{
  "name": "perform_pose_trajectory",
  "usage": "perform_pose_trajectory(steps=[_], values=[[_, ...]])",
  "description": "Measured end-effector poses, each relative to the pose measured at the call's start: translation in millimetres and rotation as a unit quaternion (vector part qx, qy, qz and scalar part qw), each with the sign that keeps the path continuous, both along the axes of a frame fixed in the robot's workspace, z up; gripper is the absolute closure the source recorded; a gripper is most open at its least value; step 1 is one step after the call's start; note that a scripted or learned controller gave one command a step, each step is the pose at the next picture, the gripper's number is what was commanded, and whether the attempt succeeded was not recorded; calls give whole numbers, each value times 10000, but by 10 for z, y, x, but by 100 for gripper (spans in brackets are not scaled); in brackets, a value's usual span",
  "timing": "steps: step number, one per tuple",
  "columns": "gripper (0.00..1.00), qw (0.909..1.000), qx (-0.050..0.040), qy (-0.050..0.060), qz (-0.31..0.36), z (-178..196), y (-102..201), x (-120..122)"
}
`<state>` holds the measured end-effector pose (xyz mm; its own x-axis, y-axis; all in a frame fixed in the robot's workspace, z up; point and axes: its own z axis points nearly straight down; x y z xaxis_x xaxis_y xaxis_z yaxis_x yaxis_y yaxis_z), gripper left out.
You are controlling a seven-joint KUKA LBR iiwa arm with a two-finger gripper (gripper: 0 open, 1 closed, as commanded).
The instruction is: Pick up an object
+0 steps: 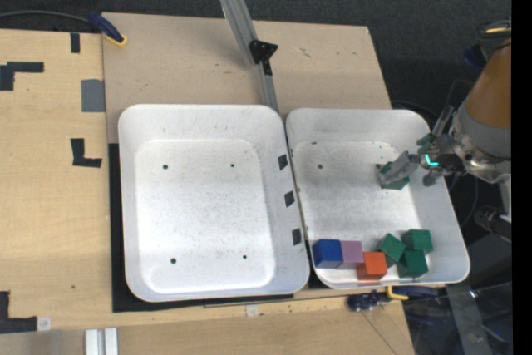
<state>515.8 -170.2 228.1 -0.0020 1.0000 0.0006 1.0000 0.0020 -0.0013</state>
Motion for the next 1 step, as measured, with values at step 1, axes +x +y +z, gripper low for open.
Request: perform_pose_trajectory(steps=[1], values=[[0,10000,0,24,-4,-451,12,45]])
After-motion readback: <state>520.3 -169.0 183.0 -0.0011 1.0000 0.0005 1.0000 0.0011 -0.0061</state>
